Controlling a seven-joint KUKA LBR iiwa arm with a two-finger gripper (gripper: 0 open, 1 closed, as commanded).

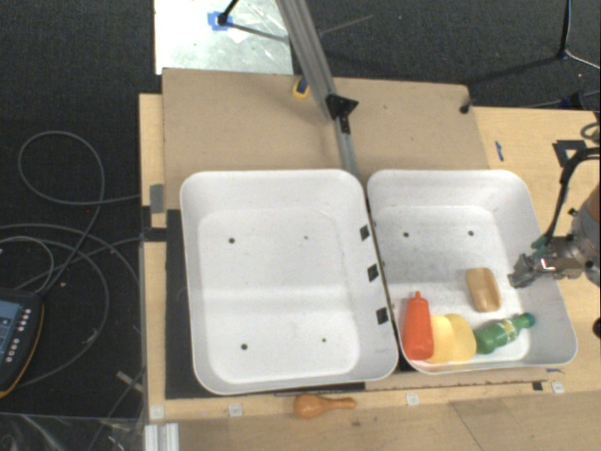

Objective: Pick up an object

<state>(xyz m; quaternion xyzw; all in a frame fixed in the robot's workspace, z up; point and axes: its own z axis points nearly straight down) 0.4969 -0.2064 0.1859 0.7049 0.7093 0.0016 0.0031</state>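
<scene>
In the right white bin (451,195), along its front wall, lie a smooth orange-red bottle (417,327), a rounded yellow piece (454,337) and a glossy green bottle (501,332); a tan, bread-like block (484,289) sits just behind. The metal gripper (522,272) hovers at the bin's right rim, beside the block; whether it is clenched or released cannot be told.

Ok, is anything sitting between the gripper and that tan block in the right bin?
Nothing visible does. The gripper is at the right bin's right edge, and the tan block lies just to its left with bare white floor between them. The bottles and yellow piece lie nearer the front rim.
</scene>
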